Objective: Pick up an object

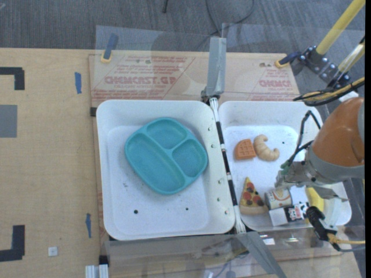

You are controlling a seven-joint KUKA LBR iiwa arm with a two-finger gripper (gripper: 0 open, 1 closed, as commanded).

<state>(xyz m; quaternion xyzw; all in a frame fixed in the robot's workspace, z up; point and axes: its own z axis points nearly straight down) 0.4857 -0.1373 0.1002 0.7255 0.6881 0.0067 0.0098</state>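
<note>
Hanging low over the right white plastic bin (261,110), the grey arm with its orange band (342,141) has its gripper (285,181) just above a small cream-and-brown can (277,198); whether the claw is open or shut I cannot tell, and nothing looks lifted. A toy pizza slice (251,196), an orange waffle piece (244,150) and a tan croissant (266,147) lie nearby, and a teal divided plate (166,163) sits in the left bin (116,213). By my reckoning, the grasp and the lift are yet to come.
</note>
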